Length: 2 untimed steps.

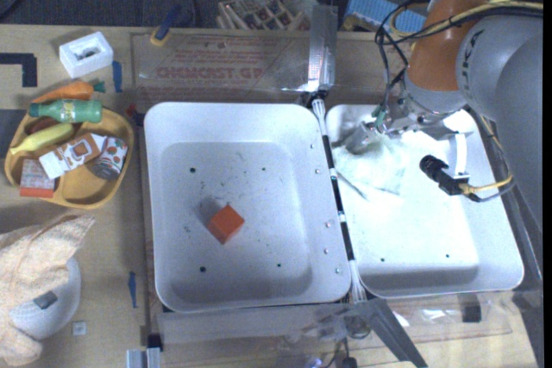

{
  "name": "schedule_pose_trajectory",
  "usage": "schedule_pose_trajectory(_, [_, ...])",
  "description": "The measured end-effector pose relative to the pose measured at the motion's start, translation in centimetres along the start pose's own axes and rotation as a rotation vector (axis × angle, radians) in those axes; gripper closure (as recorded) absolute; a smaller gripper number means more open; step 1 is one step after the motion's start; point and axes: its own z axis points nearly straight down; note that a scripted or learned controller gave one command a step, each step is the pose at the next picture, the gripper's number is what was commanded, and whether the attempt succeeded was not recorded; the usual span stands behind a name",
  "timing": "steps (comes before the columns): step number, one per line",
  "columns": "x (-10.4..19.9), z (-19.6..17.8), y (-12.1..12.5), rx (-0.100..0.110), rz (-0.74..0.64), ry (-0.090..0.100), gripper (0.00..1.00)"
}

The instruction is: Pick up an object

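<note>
An orange block lies alone in the left bin, a little below its middle. My gripper is down in the right bin near its far left corner, over a crumpled white sheet or bag. A grey object sits right at the gripper's tip, and whether it is held is unclear. The arm with its orange band comes in from the upper right, far from the orange block.
A black cable plug hangs over the right bin beside the arm. A yellow bowl of toy food stands left of the bins, with a cloth below it. A clear panel lies behind the left bin.
</note>
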Motion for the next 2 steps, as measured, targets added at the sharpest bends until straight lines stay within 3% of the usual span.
schedule_pose_trajectory(1, [0.0,-1.2,0.2,-0.006,-0.002,-0.002,1.0])
schedule_pose_trajectory(2, [7.8,-9.6,2.2,0.007,0.133,0.003,1.0])
